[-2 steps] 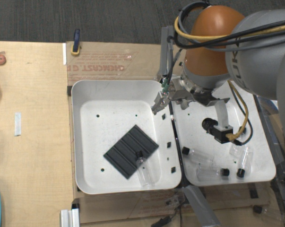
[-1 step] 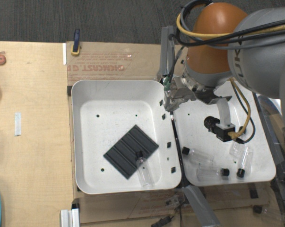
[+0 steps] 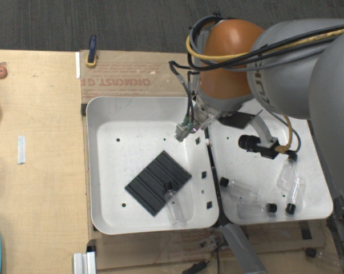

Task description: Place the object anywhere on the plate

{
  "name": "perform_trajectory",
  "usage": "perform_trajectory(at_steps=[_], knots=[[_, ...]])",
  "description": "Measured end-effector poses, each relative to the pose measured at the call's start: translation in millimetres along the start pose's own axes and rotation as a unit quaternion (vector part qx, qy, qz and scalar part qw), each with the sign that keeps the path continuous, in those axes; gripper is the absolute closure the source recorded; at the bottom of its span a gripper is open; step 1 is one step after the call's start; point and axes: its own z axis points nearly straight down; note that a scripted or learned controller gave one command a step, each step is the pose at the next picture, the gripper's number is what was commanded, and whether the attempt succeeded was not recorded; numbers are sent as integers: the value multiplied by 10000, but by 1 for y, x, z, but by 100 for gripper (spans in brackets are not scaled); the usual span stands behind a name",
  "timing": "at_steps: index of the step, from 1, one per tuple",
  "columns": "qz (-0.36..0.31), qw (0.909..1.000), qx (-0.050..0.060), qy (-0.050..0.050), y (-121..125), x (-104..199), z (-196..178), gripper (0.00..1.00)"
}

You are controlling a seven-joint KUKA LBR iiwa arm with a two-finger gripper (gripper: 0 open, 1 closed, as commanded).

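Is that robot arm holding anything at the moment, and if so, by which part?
It cannot be told. The gripper hangs over the left bin, too small and blurred to show anything between its fingers. The dark plate lies below it.

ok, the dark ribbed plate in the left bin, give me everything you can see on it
The plate is a dark grey, near-black rectangular slab with fine parallel ribs, matte, plastic-looking. It lies flat on the left bin floor, rotated diagonally, toward the bin's lower middle. A clear vial with a dark cap overlaps its lower right edge. The gripper is apart from it.
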Motion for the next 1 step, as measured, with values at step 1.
perform_trajectory(at_steps=[1], knots=[[-1521, 9884, -5, 0, -73, 21, -29, 100]])
